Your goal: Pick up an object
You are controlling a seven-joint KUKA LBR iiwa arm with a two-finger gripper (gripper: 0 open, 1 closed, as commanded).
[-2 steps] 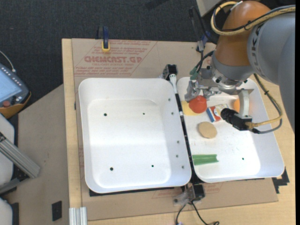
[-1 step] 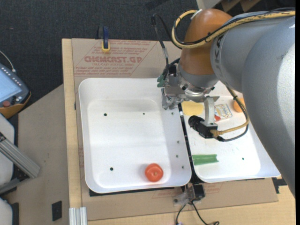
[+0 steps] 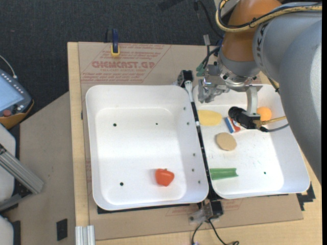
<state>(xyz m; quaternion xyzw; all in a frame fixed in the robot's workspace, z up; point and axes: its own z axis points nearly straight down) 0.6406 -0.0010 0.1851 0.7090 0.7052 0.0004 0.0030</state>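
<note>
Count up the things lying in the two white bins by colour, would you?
Red: 1, red thing, left bin
Yellow: 1, yellow thing, right bin
Tan: 1, tan disc, right bin
Green: 1, green stick, right bin
Orange: 1, orange ball, right bin
Blue and red: 1, small striped thing, partly hidden, right bin
Total: 6

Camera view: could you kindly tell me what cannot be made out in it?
In the camera view:
Right bin: its far right corner is covered by the arm.
Orange object: partly hidden behind wrist hardware.
Small red-and-blue object: too small to identify.
Blue device: cut off by the left edge.
</note>
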